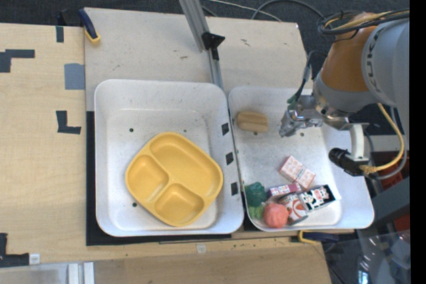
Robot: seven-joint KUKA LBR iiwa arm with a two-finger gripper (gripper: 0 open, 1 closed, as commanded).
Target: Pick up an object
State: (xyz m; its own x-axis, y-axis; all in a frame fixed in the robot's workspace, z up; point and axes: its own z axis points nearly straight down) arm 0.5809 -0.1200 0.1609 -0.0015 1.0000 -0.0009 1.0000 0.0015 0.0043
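Note:
The right bin [266, 98] holds a tan rounded block [252, 121] near its back left. Toward the front lie a pink box [297, 171], a green object [255, 194], a red-orange ball [275, 215] and a black-and-white packet [313, 198]. My gripper [290, 126] hangs over the back of the right bin, a little right of the tan block and apart from it. Nothing shows between its fingers. The grey arm with its orange band [346, 66] comes in from the right.
The left bin [116, 100] carries a yellow divided tray [174, 177]. A metal pole [190, 0] slants down to the gap between the bins. A blue-and-yellow clamp [88, 26] sits at the bench's back left. Cables run behind the bench.

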